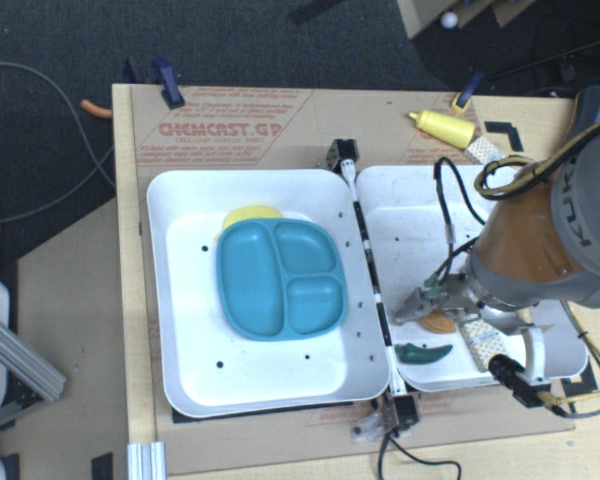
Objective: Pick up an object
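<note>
In the right bin (405, 208), my gripper (425, 306) hangs low over the front left part, reaching in from the right. A small round tan object (441, 322) lies just under and beside it, partly covered by the gripper. A dark green curved object (423, 352) rests on the bin floor a little nearer the front edge. In the left bin (180, 268) sits a blue divided plate (280, 277), with a yellow object (252, 212) peeking out behind its far rim.
The arm's grey and orange body (540, 248) covers the right half of the right bin. A yellow object (444, 125) lies on the bench behind that bin. A black clip (342, 153) sits where the two bins meet.
</note>
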